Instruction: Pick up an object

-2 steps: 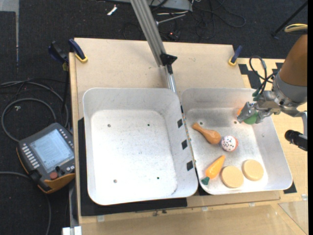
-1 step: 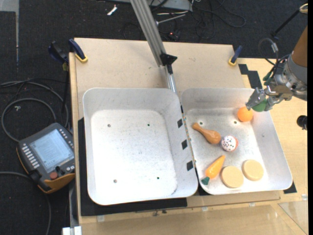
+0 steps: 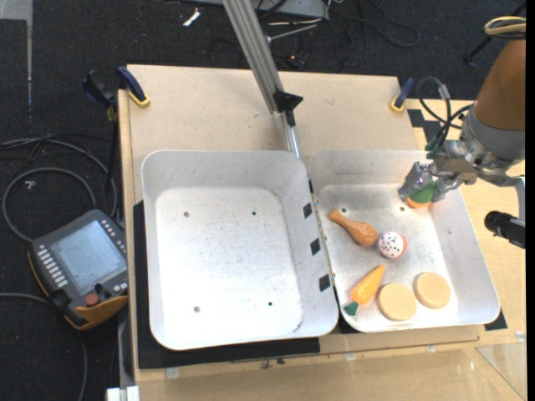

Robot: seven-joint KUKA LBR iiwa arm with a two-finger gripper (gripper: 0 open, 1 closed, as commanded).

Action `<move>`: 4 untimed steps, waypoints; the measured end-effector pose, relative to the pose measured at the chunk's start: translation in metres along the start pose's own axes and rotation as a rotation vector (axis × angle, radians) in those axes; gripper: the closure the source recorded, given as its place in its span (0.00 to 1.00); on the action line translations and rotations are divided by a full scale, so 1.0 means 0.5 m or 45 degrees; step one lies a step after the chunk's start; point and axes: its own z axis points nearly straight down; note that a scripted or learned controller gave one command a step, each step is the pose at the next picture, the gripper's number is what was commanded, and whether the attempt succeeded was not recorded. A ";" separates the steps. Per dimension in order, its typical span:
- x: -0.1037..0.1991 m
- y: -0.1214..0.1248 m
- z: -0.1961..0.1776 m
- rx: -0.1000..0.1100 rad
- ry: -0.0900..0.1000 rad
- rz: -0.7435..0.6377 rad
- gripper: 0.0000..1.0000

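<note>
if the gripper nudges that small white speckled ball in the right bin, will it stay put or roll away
Probably roll: the speckled ball looks round and sits on the smooth floor of the right bin. The drumstick-shaped toy touching its left side might stop it that way. Its small size suggests it is light, though that is a guess.

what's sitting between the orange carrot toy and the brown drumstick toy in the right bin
In the camera view, a small white ball with red speckles lies just right of the line between the orange carrot toy and the brown drumstick toy.
</note>
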 end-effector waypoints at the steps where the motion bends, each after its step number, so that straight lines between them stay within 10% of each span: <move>1: 0.100 -0.035 -0.006 0.001 0.001 -0.001 1.00; 4: 0.415 -0.104 0.025 0.000 0.002 -0.004 1.00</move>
